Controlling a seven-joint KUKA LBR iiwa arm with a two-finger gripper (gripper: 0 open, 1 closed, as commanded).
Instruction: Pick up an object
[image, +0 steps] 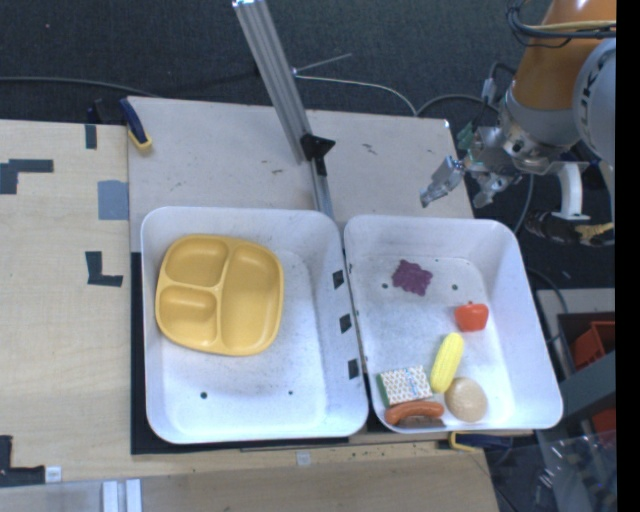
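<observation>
1. The arm (570, 60), grey with an orange band, comes in at the upper right, and its jaws (462, 182) hang over the worktop (220, 150) just beyond the far rim of the right bin (520, 265)
2. The jaws stand apart with nothing between them; one finger points down and left, the other sits to its right
3. The right bin holds all the small things: a purple piece (412, 276) near its far middle, an orange-red piece (471, 317) towards the right wall, a yellow corn cob (447, 362) below that, tilted
4. At the near edge of that bin lie a checkered block (404, 383), a red sausage-shaped piece (413, 411) just in front of it, and a beige round piece (466, 399) beside the corn cob's lower end
5. The left bin (165, 400) bears a yellow divided plate (219, 294) in its far left part
6. A metal rail (280, 80) slants across the worktop behind the bins
</observation>
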